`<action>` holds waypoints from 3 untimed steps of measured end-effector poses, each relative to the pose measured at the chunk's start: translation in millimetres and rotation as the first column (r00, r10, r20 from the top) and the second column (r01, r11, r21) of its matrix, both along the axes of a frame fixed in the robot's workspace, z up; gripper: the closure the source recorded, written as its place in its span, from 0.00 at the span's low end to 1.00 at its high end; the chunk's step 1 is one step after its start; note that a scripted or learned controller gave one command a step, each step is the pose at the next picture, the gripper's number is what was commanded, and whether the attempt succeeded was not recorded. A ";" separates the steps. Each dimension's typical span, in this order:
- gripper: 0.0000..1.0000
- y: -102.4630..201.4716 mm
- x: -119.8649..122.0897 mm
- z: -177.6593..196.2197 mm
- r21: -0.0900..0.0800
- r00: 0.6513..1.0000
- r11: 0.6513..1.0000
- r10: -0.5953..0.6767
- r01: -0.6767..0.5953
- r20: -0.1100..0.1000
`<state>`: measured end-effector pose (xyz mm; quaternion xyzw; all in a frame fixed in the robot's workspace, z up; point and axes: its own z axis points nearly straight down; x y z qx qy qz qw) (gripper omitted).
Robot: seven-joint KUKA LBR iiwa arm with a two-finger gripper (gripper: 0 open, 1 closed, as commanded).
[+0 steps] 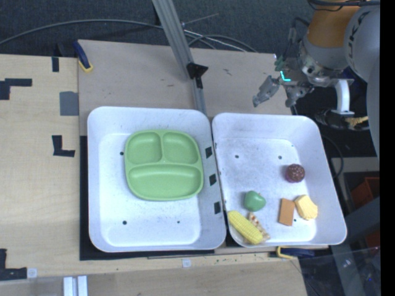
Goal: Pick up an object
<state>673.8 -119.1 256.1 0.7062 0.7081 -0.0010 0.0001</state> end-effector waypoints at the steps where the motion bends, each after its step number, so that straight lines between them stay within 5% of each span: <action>1: 0.00 3.9 2.5 -64.0 0.001 1.000 1.000 0.000 0.000 -0.006; 3: 0.00 12.0 1.3 -167.7 -0.001 1.000 1.000 -0.004 0.004 -0.016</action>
